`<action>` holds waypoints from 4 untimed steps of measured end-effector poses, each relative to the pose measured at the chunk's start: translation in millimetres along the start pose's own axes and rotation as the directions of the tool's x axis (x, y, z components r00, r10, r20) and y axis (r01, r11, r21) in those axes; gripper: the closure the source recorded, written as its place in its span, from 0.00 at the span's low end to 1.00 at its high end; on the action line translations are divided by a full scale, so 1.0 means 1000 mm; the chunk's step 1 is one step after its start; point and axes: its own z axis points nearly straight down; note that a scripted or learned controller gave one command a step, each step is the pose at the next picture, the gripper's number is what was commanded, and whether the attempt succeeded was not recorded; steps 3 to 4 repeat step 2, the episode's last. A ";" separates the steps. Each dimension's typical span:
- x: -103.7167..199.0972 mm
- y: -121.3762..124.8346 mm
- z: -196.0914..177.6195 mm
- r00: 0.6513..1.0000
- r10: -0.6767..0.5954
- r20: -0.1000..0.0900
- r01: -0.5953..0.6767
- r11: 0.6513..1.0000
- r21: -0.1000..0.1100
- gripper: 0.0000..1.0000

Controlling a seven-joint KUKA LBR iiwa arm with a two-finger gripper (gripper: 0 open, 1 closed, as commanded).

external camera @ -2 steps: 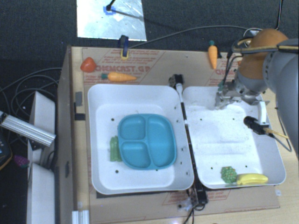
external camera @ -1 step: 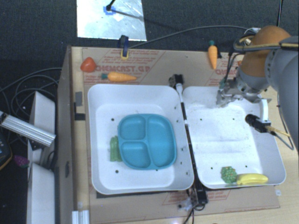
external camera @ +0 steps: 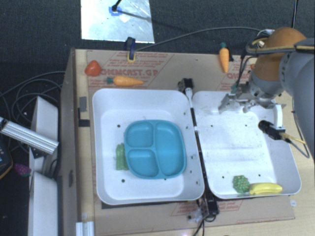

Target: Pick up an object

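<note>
Approach step: two-finger gripper (external camera: 237, 103), spread open and empty, over the right white bin's (external camera: 290, 168) far end; next, reach the near yellow plastic banana (external camera: 266, 188).

There are 2 shallow white plastic bins: the left one (external camera: 106, 132) and the right one (external camera: 285, 171). 1 light-blue divided plastic plate (external camera: 155, 149) is present. Toy foods: 2 orange carrots (external camera: 127, 81) (external camera: 224, 58), 1 red-orange tomato-like piece (external camera: 92, 68), 1 green leafy piece (external camera: 120, 157), 1 green broccoli floret (external camera: 240, 183), 1 yellow banana (external camera: 266, 188).
</note>
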 end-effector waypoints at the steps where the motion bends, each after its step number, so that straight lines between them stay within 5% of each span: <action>1: 0.000 0.001 -0.011 1.000 -0.001 0.000 0.001 1.000 -0.004 1.00; 4: 0.000 0.002 -0.022 1.000 -0.003 0.000 0.003 1.000 -0.007 1.00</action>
